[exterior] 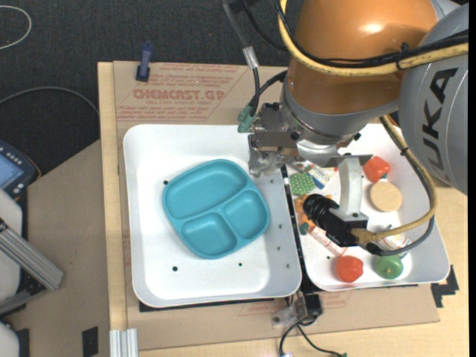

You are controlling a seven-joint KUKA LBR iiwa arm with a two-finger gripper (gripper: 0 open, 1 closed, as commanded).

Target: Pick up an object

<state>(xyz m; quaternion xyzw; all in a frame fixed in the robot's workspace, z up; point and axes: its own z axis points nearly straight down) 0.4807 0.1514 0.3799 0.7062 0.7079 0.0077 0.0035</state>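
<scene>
Gripper (260, 163) position relative to the candidate objects, seen from above. The gripper hangs under the grey-and-orange arm (349, 43), over the seam where the left bin (137, 199) meets the right bin (430, 253), toward their far edge. Whether it is open or closed cannot be told from this view, and nothing is visibly held in it. The nearest object is the teal divided plate (216, 207), which lies flat in the left bin. Its upper right corner sits just beside the gripper, and the rest of the plate extends away toward the view's lower left. The plate is broad and roughly square, with no marked long axis, so only its thin rim offers a grasp. In the right bin, toward the view's lower right of the gripper, lie smaller pieces. A green-patterned item (301, 183) is near the seam. Farther off are a red piece (376, 168), a tan disc (386, 197), a second red piece (349, 268) and a green piece (388, 266). On position alone, the plate's corner or the green-patterned item appears the likeliest target, and either probably needs only a short sideways shift before the descent.
</scene>
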